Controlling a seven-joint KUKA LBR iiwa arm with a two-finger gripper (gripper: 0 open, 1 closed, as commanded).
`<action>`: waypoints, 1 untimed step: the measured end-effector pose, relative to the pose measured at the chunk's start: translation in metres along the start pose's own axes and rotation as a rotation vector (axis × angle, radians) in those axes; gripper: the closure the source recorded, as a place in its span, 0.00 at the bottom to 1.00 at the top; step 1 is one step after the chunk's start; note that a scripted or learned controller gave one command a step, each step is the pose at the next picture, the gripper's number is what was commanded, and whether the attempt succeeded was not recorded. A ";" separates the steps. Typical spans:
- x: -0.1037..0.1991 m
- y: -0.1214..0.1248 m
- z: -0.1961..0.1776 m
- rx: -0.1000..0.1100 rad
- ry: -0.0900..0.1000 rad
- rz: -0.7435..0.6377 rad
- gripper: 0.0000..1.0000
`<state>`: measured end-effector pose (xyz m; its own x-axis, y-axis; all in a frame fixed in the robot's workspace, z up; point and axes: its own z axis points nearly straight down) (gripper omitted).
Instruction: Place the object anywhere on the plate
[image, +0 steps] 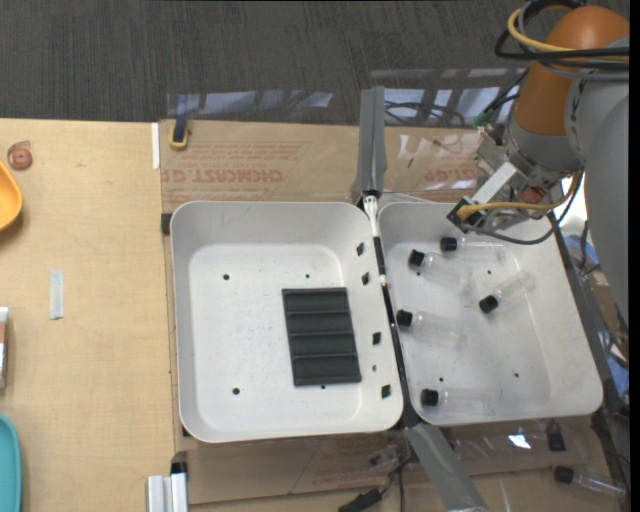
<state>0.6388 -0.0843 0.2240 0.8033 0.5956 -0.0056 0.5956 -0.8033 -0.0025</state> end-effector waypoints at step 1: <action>0.051 -0.085 0.019 -0.001 0.001 -0.198 1.00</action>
<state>0.6285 0.0143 0.2048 0.6704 0.7419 -0.0041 0.7419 -0.6705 -0.0029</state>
